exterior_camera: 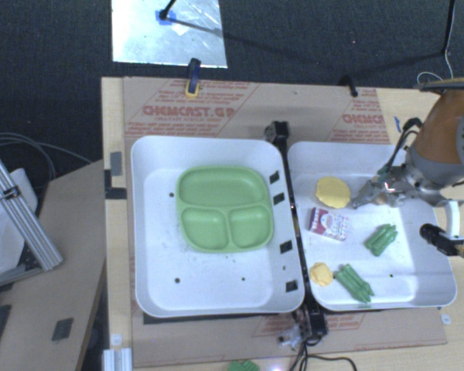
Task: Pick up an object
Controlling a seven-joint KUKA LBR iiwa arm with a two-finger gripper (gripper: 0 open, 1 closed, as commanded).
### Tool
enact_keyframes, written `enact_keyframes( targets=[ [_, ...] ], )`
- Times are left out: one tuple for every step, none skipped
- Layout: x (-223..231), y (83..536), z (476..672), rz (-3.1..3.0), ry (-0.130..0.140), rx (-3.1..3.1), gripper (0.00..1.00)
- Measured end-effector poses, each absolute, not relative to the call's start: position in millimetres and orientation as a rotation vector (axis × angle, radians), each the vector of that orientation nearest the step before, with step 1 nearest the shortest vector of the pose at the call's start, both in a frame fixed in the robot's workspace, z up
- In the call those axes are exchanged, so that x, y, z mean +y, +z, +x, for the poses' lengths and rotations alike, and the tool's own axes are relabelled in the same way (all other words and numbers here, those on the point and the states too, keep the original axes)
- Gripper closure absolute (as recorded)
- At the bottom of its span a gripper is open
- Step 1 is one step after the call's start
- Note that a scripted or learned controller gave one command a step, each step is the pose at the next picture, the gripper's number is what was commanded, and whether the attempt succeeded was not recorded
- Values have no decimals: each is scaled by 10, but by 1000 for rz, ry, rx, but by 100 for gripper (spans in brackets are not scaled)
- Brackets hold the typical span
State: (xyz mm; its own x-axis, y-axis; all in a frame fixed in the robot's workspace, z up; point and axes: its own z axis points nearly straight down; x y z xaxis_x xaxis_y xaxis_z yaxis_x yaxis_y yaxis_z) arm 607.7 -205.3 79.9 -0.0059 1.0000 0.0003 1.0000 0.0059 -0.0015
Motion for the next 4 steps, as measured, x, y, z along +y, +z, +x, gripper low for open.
enact_keyframes(
  targets=[
    [-2062, 855, 6188, -2219, -4, -2229, 0],
    [-2064, 969, 6197, -2220, -7, -2232, 100],
    [-2063, 964, 6195, -2219, -6, -2232, 0],
    [-2058, 852, 6493, -2219, -6, -2231, 0]
  ],
)
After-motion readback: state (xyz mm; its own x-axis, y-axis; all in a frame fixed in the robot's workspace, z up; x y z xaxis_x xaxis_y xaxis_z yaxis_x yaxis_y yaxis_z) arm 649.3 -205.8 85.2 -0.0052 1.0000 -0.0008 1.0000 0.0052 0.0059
